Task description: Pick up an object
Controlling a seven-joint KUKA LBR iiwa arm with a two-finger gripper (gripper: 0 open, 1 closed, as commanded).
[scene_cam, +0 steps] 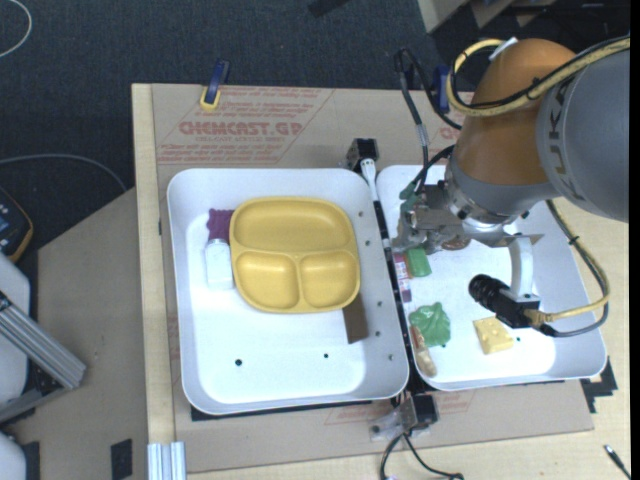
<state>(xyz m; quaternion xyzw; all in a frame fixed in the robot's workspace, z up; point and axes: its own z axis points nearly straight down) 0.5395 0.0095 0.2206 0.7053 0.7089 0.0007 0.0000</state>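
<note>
Gripper (418, 236) sits low over the right bin's (560, 363) left edge, so we reckon it's after the green piece (417, 264) there; grip state, can't tell.

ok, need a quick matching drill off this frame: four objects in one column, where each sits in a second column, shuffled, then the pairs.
Things:
1. yellow divided tray
2. yellow wedge
3. green crumpled item
4. blue-and-yellow clamp

Places:
A. right bin, near its front right corner
B. on the brown board, behind the left bin
C. left bin, in the middle
D. right bin, close to the wall it shares with the left bin

Pairs: 1-C, 2-A, 3-D, 4-B
</note>
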